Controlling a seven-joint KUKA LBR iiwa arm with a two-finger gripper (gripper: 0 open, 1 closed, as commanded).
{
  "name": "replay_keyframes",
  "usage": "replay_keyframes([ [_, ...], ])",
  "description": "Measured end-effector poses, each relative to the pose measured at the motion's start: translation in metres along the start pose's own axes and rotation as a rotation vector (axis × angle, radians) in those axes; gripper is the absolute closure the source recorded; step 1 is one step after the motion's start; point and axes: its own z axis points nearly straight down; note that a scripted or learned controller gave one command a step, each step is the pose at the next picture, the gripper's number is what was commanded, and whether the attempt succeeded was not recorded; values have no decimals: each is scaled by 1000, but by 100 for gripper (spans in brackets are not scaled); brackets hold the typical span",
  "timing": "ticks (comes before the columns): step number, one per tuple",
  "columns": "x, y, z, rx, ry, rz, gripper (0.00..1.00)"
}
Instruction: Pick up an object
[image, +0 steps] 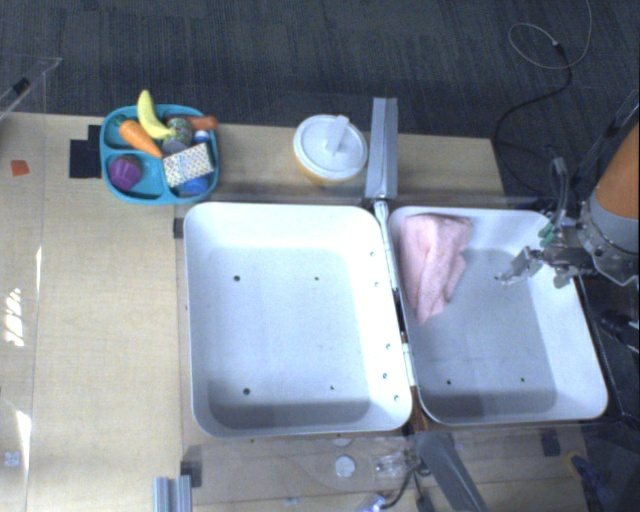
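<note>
Pink cloth (432, 262) is the pick target, but size order first. Table (90, 330), light wood, carries everything. Left bin (290, 320): white, shallow, w/ a few small dark dots on its floor. Right bin (500, 370): same kind, touching left bin along a metal divider strip (381, 150) that runs up btwn them toward the table's far edge. Arm (620, 200) comes in from the right, grey w/ orange band at the top, wrist over right bin's right rim.

Cloth lies crumpled in the right bin's upper-left corner, against the wall by the divider, tapering down toward the bin's middle.

Blue divided tray (150, 195) sits on the table beyond left bin's far-left corner, holding toy food: banana (152, 115), carrot (140, 138), purple piece, speckled block. White lidded cup (330, 148) stands just left of the divider strip, beyond the bins.

Tool (535, 262) hangs over right bin's upper right, well apart from the cloth, nothing visible btwn its fingers; released or clenched, can't tell.
</note>
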Motion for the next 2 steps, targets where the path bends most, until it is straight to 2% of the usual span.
replay_keyframes([
  [1, 55, 70, 93, -13, -2, -68, 0],
  [2, 98, 82, 93, -17, -8, -299, 0],
])
